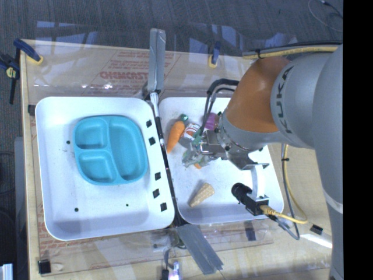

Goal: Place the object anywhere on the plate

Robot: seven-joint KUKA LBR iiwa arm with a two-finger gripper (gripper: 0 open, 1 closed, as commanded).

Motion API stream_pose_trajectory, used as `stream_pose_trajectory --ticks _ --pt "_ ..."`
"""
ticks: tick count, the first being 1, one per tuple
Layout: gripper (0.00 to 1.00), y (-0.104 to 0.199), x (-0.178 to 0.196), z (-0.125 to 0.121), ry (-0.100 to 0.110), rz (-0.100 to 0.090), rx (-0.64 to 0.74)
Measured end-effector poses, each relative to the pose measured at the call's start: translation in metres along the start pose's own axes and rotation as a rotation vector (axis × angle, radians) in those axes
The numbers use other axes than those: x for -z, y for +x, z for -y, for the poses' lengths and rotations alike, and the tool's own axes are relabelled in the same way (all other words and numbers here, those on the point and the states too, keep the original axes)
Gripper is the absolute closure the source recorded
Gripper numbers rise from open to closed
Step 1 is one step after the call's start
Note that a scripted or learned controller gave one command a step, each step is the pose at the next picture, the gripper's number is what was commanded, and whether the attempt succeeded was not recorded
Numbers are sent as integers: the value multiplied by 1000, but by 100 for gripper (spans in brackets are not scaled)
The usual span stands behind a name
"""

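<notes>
A light blue plate [111, 149] with three compartments lies in the left bin [52, 214]. In the right bin [224, 212] an orange toy carrot [175, 133] with a green top lies near the left wall. A tan cone-shaped piece [201, 194] rests toward the front. My gripper [197, 152] is low in the right bin, just right of the carrot and above the cone. A small orange bit [198, 165] shows right under it. The gripper partly hides a purple and red item [207, 123] behind it.
A raised divider [160, 162] with black clips separates the two bins. The arm's grey and orange body [262, 98] covers the right bin's back right part. A yellow cable [288, 217] runs along the right bin's front right corner.
</notes>
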State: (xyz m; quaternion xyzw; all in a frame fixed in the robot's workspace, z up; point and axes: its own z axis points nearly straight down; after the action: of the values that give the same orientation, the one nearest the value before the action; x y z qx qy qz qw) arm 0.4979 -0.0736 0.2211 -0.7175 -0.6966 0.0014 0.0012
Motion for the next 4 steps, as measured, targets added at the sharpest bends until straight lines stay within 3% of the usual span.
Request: stream_pose_trajectory --ticks 1,2,4 --pt "100 81 -8 -33 0 1 200" --pt "0 81 -8 -33 0 1 200" --pt "0 81 -8 -33 0 1 200"
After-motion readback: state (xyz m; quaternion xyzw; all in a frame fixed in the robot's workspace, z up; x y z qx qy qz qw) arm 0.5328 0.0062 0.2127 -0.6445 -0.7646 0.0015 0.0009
